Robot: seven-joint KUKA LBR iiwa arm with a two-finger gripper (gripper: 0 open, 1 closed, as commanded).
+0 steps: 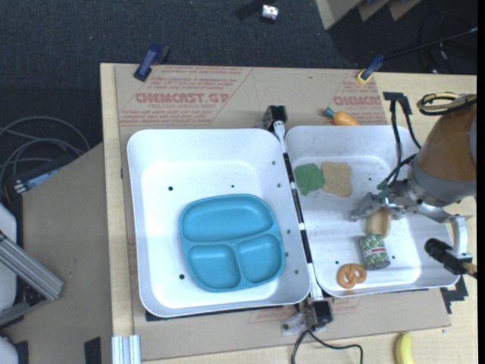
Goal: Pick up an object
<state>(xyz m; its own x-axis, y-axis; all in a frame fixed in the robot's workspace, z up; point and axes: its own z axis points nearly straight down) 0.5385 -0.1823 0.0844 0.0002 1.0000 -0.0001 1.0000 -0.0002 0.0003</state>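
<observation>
- A flat green leaf-shaped piece (308, 178) lies near the left wall of the right white bin (333, 137).
- A tan toast-like slab (337, 179) lies flat just beside it.
- A small tan bread-like lump (377, 223) rests near the bin's middle.
- A green-labelled can (373, 251) lies tilted below it.
- A brown pretzel (351, 275) lies by the front edge.
</observation>
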